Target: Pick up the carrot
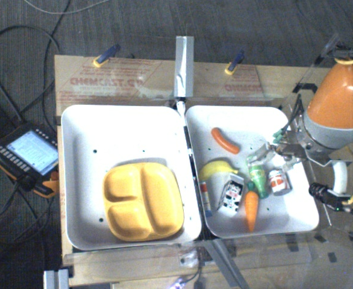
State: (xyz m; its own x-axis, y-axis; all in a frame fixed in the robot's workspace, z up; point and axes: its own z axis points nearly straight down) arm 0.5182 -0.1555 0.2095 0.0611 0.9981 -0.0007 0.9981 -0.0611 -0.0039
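The carrot lies in the right bin near its front wall, orange tip toward the front and green top pointing back. My gripper hovers just behind the carrot's green top, reaching in from the right under the grey wrist and orange band. I see nothing held in the gripper.
In the right bin, a red sausage lies at the back and a banana left of the carrot. A small white box, a marker and a small can also crowd the carrot. A yellow divided tray sits in the left bin.
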